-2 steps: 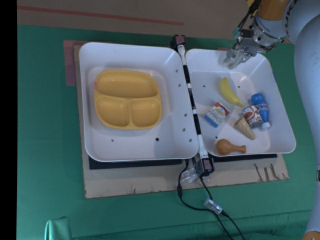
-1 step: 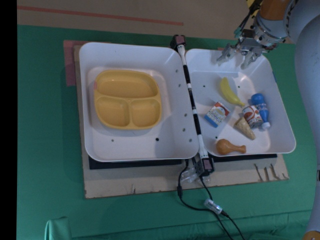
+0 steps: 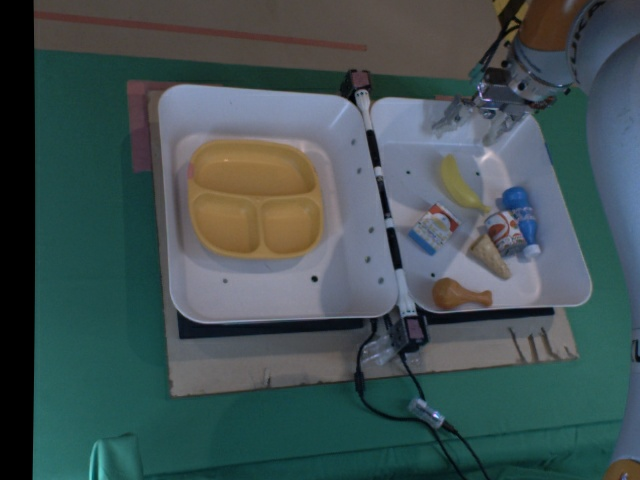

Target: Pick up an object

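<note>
1. Objects for picking lie in the right shallow white bin (image 3: 560,268); the grey two-finger gripper (image 3: 478,118) hovers open and empty over its far edge.
2. Nearest is a curved yellow plastic banana (image 3: 458,183), apart from the fingers.
3. Beyond lie a small carton (image 3: 434,228), blue bottle (image 3: 522,218) and toy drumstick (image 3: 458,293).
4. Likely step: approach; next, descend over one item.

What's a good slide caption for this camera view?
Open pincer hovers above the right bin's far edge, banana nearby.

Green cloth (image 3: 90,268) over the bench, brown cardboard sheet (image 3: 250,368) beneath, tan floor (image 3: 250,8) with red line (image 3: 200,30).
</note>
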### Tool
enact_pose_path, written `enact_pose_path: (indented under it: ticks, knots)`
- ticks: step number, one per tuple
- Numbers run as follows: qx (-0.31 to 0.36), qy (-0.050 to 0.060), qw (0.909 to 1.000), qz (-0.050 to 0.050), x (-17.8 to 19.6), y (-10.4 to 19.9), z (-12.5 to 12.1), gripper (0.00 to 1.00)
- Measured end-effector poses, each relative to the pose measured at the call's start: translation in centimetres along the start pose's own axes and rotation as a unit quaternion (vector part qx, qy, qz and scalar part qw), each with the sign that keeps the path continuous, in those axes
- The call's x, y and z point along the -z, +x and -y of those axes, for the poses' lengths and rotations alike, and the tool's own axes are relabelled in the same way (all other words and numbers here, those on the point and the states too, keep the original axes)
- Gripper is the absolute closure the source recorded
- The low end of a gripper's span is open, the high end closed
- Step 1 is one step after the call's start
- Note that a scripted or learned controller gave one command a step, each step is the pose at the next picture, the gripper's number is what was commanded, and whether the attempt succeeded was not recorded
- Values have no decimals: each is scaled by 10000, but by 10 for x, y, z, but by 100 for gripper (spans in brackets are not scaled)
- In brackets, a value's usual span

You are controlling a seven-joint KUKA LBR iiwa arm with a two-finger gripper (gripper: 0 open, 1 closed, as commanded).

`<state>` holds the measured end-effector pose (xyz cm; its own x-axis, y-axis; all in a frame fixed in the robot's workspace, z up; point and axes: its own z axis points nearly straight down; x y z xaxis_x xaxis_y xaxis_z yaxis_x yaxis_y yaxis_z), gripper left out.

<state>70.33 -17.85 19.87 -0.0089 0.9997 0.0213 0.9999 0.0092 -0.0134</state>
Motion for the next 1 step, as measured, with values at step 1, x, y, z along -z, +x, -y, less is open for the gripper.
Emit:
enact_pose_path:
  ticks: [1]
  knots:
    - [-29, -102, 9999, 63, -6, -2, 10, 0]
